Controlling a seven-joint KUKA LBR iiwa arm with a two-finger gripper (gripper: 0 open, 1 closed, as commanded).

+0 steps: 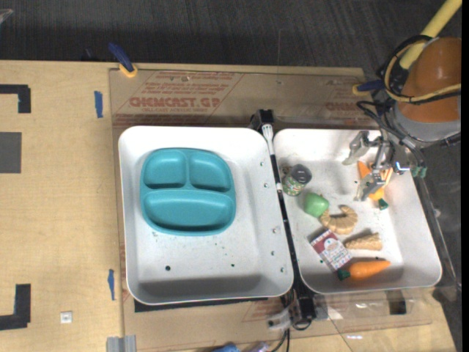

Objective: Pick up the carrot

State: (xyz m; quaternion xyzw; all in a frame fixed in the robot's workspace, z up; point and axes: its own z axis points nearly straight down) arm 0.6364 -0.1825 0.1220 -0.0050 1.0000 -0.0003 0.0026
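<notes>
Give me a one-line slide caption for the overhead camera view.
Gripper poised over the right bin, carrot lying near its front edge, teal divided plate in the left bin.

A light brown cardboard sheet covers the bench, with black tape marks and blue tape pieces on it. Behind it lies dark grey floor.

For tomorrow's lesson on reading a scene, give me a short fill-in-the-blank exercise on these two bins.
1. The teal divided plate lies in the ____ bin.
2. The carrot lies near the right bin's ____ edge.
3. The gripper hovers over the ____ bin.

Missing words: left; front; right
</notes>
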